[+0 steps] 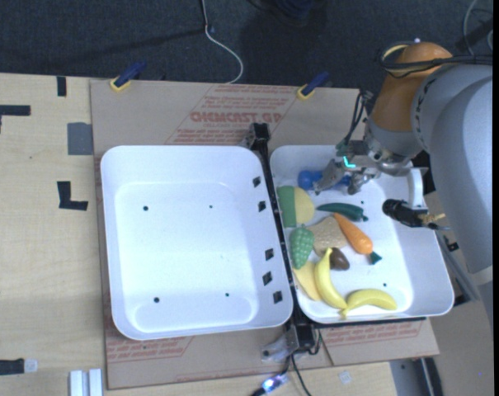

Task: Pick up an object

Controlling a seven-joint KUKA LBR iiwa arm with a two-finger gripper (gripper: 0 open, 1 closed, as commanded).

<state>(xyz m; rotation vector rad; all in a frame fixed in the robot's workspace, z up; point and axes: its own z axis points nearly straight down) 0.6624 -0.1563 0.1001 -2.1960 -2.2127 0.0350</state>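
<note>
The right bin (422, 258) holds several toy foods: a carrot (354, 233), a dark green pepper or bean (341, 210), a yellow-green piece (292, 205), a green textured piece (302, 246), a tan wedge (328, 234), a brown piece (339, 260) and two bananas (369, 300). A blue object (310, 177) lies at the bin's far side. My gripper (346, 180) hangs low over that far part, just right of the blue object and above the green bean. I see nothing between its fingers.
The left bin (183, 238) stands next to the right one on a cardboard sheet (224, 114). The grey arm with its orange band (406, 81) fills the upper right. A black clip (259, 134) sits between the bins at the far edge.
</note>
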